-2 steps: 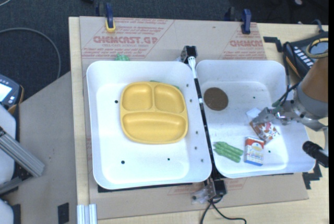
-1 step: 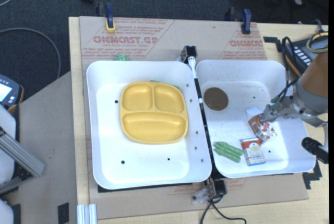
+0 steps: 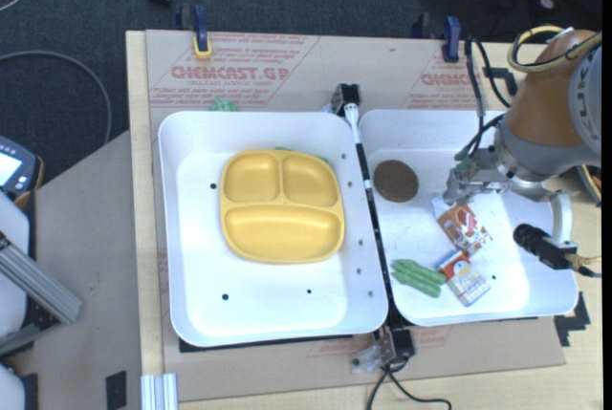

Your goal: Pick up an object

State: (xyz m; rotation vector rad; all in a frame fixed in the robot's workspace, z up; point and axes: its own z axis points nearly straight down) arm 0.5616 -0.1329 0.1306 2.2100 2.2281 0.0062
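Grey and orange-banded, the arm reached in from the right, its gripper (image 3: 466,181) low over the far part of the right bin (image 3: 421,126); whether it was clenched or released could not be told. One red-and-white packet (image 3: 463,226) lay just near of it, a second packet (image 3: 466,278) nearer still. One brown disc (image 3: 395,180) sat to its left, and one green pod (image 3: 417,275) lay near-left. One yellow divided plate (image 3: 282,205) filled the left bin (image 3: 191,236).

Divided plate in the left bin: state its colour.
Yellow: the divided plate shows plainly in the camera view.
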